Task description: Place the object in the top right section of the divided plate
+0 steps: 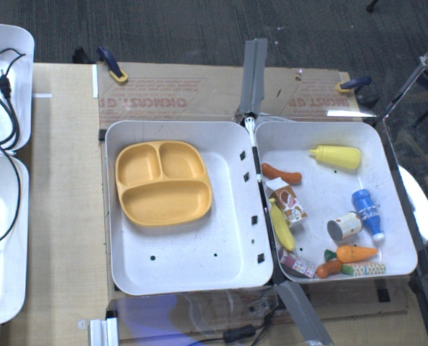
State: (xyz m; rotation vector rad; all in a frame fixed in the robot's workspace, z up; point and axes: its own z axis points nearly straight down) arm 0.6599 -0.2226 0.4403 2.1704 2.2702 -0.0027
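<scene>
The yellow divided plate (162, 200) is lying flat in the left white bin (185, 262), towards that bin's far left corner, with its two small sections on the far side and the long one nearer the camera. Its top right section (182, 160) is showing bare yellow.

Everything I could be picking from is sitting to the right of the plate, in the right white bin (390, 186). Closest to the plate are a red sausage (281, 173), a small carton (290, 205) and a banana (282, 226), with the carton touching the banana. Further right of the plate a yellow squeeze bottle (335, 156) is lying on its side, and beyond the carton a blue bottle (367, 213) is lying just beside a small tin (344, 227). A carrot (357, 253) is lying right of the plate and nearer the camera.

Both bins are resting on the wooden surface (63, 193).

I cannot tell how my hand is set, apart or together.
</scene>
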